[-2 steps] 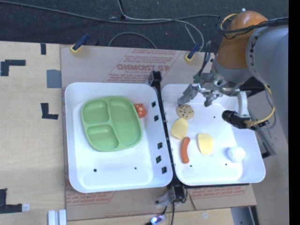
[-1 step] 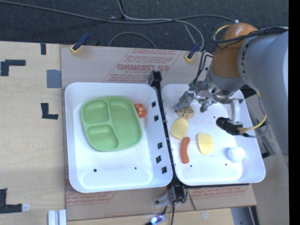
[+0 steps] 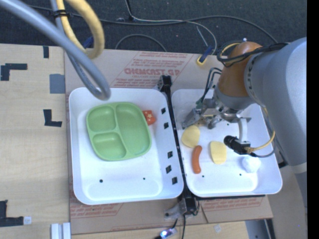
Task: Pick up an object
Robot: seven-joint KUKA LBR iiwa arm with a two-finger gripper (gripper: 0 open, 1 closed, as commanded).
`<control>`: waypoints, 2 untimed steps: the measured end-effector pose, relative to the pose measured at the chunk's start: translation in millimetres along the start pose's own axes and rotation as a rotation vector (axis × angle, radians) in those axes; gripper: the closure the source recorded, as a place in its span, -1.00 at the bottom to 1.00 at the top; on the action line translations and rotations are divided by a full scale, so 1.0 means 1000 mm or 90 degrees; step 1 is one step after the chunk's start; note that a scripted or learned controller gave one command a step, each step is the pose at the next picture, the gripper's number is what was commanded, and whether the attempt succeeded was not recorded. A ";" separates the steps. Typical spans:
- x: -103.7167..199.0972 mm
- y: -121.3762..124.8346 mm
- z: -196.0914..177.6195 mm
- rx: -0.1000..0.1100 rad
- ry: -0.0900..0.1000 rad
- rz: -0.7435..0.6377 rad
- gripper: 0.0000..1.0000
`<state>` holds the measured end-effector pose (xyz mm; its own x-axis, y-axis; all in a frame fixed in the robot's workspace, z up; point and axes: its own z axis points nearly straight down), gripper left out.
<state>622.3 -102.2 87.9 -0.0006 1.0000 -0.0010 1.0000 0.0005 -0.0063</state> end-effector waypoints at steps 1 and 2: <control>0.001 0.001 -0.013 -0.001 0.000 -0.001 1.00; -0.004 -0.005 -0.058 -0.004 0.001 0.000 1.00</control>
